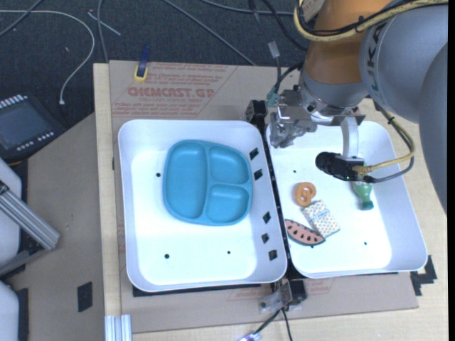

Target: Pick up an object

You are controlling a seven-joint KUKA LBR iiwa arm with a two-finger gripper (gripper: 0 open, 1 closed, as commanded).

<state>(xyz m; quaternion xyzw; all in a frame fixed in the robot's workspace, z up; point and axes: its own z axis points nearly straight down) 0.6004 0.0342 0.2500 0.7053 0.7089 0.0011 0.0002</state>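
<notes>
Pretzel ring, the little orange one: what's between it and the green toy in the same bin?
Nothing. In the camera view, only bare white bin floor runs from the small orange-brown pretzel ring to the green plastic toy.

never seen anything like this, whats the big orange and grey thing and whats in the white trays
The big grey and orange thing is a robot arm, reaching in from the right. Its tip carries a gripper, hanging over the top left corner of the right tray. One camera, fixed above the bench, looks down at a slant. The left tray holds a blue divided plate. The right tray holds a small pretzel, a checkered packet, a watermelon slice and a small green item. I can't see the gripper holding anything.
</notes>
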